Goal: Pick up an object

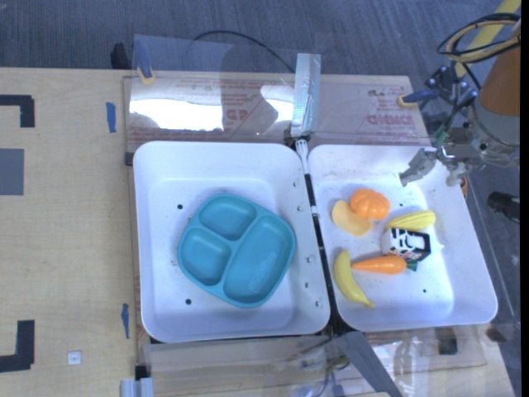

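Observation:
The right bin holds several toy foods: an orange fruit on a pale yellow slice, a yellow corn-like piece, a black-and-white item, a carrot and a banana. My gripper hangs over the bin's far right corner, up and to the right of the orange fruit. Its two fingers stand spread apart, open, with nothing between them.
The left bin carries a blue divided plate. A clear panel and a metal post stand behind the bins. Yellow and black cables hang by the arm at the upper right.

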`<state>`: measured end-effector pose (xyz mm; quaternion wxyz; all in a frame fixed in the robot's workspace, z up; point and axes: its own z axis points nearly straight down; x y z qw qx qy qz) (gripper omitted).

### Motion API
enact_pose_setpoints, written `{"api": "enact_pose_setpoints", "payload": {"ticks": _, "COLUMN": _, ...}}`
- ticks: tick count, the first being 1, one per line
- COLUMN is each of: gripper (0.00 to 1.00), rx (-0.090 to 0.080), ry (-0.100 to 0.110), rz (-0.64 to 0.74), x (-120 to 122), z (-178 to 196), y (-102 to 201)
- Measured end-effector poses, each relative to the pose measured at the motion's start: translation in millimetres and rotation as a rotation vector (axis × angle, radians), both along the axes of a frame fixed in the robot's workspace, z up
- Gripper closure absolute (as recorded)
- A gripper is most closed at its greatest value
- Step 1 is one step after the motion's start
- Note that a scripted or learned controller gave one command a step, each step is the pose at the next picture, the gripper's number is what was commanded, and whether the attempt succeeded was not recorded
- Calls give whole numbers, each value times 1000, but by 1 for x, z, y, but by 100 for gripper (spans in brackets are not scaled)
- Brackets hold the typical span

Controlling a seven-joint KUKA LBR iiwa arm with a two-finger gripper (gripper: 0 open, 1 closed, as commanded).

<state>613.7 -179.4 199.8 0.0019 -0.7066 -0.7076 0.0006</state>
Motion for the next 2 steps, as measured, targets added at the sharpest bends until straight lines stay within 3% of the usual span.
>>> {"api": "enact_pose_setpoints", "payload": {"ticks": 1, "gripper": 0, "rx": 2, "ry": -11, "rz": 261, "x": -10, "z": -100, "y": -34}}
{"api": "enact_pose_setpoints", "payload": {"ticks": 2, "gripper": 0, "rx": 2, "ry": -10, "rz": 248, "x": -45, "z": -112, "y": -28}}
